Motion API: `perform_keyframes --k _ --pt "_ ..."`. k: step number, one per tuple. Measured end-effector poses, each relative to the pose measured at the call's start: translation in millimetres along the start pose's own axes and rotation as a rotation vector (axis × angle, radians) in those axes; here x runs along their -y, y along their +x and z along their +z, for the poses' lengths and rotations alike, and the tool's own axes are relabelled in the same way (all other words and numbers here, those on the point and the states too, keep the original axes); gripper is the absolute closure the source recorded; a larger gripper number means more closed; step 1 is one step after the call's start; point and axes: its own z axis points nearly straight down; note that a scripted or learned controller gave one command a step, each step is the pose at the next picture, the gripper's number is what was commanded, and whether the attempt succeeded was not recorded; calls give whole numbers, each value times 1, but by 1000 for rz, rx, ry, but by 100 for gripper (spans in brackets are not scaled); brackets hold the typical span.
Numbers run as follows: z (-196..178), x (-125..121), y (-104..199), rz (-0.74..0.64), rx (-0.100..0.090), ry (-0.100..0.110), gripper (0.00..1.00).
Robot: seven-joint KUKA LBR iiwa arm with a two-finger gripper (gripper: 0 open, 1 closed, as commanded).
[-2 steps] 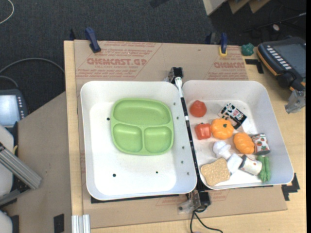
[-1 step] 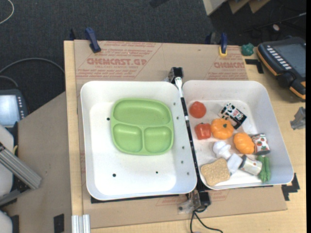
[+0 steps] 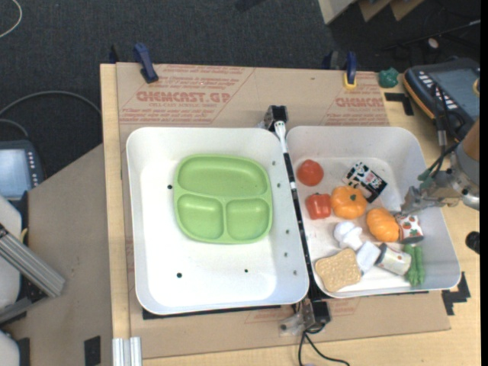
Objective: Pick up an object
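Note:
The right bin (image 3: 335, 139) holds a pile of toy foods: a red tomato (image 3: 309, 172), a red pepper (image 3: 318, 205), a small orange pumpkin (image 3: 349, 201), a black-and-white cow-patterned piece (image 3: 366, 179), an orange fruit (image 3: 382, 224), a white mushroom-like piece (image 3: 348, 234), a bread slice (image 3: 338, 270), a small can (image 3: 393, 261) and a green stalk (image 3: 415, 266). My gripper (image 3: 416, 197) reaches in from the right, low over that bin's right side. It sits just above a small red-and-white carton (image 3: 411, 228) and to the right of the pumpkin. I see nothing lifted from the pile.
The left bin (image 3: 152, 265) holds a green divided plate (image 3: 223, 198). A black divider strip (image 3: 288, 181) runs between the bins. Blue clamps (image 3: 145, 62) pin the cardboard base at the back. Cables and devices lie at the far right (image 3: 446, 90).

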Motion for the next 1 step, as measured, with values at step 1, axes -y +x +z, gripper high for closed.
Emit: perform_keyframes --k 1 --pt "-82 -4 59 -4 5 -18 100"
